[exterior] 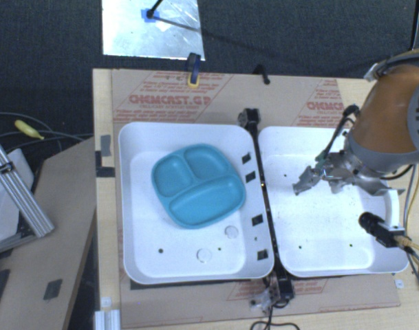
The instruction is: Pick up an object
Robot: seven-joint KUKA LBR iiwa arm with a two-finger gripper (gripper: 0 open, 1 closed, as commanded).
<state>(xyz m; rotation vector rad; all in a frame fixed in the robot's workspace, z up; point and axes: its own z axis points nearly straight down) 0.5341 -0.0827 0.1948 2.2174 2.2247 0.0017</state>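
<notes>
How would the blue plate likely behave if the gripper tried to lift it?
The blue plate looks like rigid moulded plastic, so probably stiff and light. Its glossy surface may be slippery. It lies flat and wide in the left bin, so two fingers would likely need its rim.

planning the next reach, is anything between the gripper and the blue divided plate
The gripper hangs over the right white bin; the blue divided plastic plate lies in the left white bin. Between them run the bins' adjoining rims with black clips.
</notes>
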